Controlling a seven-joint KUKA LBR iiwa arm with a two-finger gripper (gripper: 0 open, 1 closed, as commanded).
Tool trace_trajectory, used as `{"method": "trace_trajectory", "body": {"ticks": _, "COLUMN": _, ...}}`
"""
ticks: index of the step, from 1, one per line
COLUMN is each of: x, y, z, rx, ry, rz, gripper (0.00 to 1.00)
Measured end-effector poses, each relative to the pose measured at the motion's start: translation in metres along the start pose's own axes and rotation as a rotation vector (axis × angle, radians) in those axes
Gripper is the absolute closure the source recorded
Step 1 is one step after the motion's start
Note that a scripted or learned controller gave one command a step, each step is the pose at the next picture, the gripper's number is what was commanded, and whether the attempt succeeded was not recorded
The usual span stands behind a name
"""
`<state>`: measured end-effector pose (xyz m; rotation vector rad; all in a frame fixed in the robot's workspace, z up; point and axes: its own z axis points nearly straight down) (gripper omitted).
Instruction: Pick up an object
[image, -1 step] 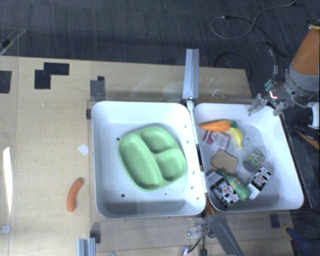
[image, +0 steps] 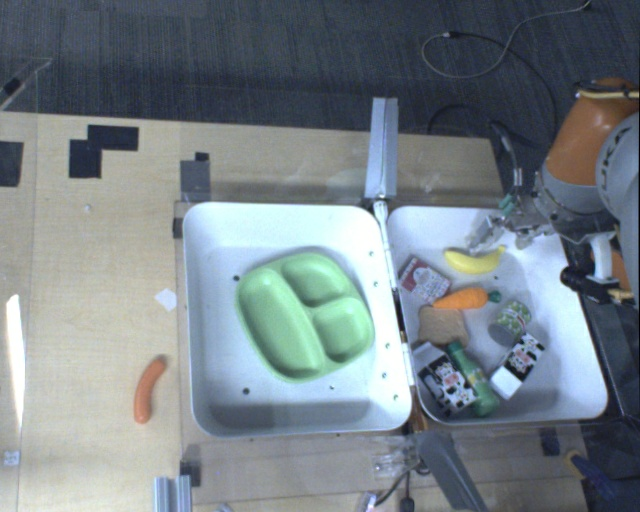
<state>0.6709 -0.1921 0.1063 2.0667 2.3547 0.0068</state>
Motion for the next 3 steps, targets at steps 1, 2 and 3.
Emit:
{"method": "trace_trajectory", "body": {"ticks": 1, "x": 0.061, "y": -0.02, "z": 0.018, "rx": -0.001, "ry": 0.002, "rz": -0.113, "gripper": 0.0}}
{"method": "trace_trajectory", "body": {"ticks": 2, "x": 0.062, "y": -0.017, "z": 0.004, "rx": -0.009, "ry": 0.0, "rz": -0.114, "gripper": 1.0}}
{"method": "trace_trajectory", "body": {"ticks": 3, "x": 0.142, "y": 0.013, "z": -0.116, "rx": -0.001, "ry": 0.003, "rz": -0.117, "gripper": 1.0}}
